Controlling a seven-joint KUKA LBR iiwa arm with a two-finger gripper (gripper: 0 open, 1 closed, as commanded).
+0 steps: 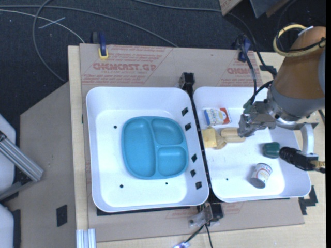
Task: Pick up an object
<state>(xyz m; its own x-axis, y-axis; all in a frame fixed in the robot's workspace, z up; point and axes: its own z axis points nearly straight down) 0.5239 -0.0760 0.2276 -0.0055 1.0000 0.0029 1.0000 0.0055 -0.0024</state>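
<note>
The right bin (227, 165) holds several small objects. A tan wooden brush (216, 137) lies at its left side, handle pointing right. My gripper (245, 127) hangs over the right end of that handle, right at it; contact is not clear from above. A white, blue and red carton (215, 116) lies just behind the brush. A dark green piece (271, 149) and a small tipped can (261, 174) sit further right and nearer the front. A blue divided plate (154, 146) rests in the left bin (98, 138).
The arm's grey body and orange band (302, 71) cover the right bin's far right corner. A black fitting with cable (296, 157) sticks out near the green piece. A black divider with clips (192, 133) separates the bins. Cables trail across the dark floor behind the bench.
</note>
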